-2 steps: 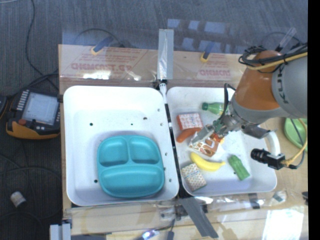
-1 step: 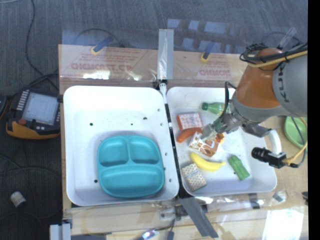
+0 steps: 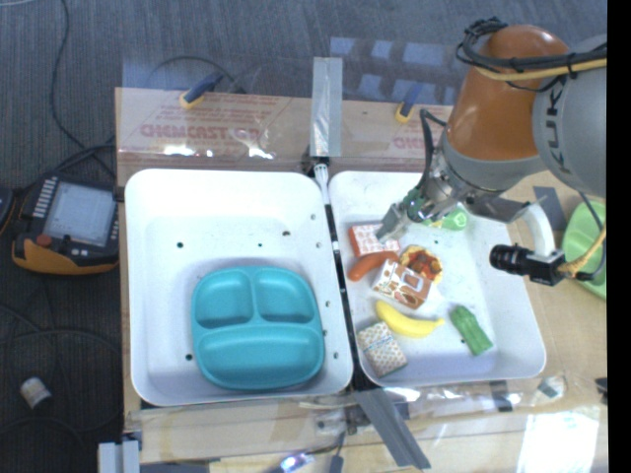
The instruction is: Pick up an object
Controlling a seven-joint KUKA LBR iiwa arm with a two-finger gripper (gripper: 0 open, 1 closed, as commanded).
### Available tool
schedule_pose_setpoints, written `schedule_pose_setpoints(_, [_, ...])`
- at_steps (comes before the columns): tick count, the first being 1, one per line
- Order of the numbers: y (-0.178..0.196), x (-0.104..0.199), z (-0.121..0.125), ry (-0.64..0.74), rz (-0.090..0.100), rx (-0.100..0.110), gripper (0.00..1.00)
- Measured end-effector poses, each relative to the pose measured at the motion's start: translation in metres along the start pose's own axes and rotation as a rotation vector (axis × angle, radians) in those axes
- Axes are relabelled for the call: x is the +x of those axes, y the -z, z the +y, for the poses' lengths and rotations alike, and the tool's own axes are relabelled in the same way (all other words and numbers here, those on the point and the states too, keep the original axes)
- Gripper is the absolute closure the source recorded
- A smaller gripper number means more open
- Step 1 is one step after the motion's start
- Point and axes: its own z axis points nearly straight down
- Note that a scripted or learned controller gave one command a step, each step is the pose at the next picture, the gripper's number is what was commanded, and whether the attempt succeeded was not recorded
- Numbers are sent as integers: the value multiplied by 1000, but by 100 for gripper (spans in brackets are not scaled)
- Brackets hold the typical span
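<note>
While the grey and orange arm [image 3: 513,97] reaches in from the right, its two-finger gripper [image 3: 402,217] is seen over the far part of the right white bin [image 3: 513,358]. Whether anything is gripped cannot be told. Just near it a small red box [image 3: 365,236], an orange sausage-shaped toy [image 3: 372,263], a patterned carton [image 3: 408,276], a yellow banana [image 3: 408,322] and a green block [image 3: 471,329] are found. A teal divided tray [image 3: 258,325] is seated in the left white bin [image 3: 158,215].

tray [image 3: 258,325]: teal
bins [image 3: 158,225]: white
banana [image 3: 406,322]: yellow
sausage [image 3: 372,263]: orange-red
carton [image 3: 406,277]: white, red-and-orange print
block [image 3: 471,329]: green
sponge [image 3: 381,348]: beige, speckled
arm [image 3: 503,92]: grey, orange band
</note>
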Motion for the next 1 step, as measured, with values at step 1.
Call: schedule_pose_setpoints(1, [0, 0, 0, 0, 1, 1, 0])
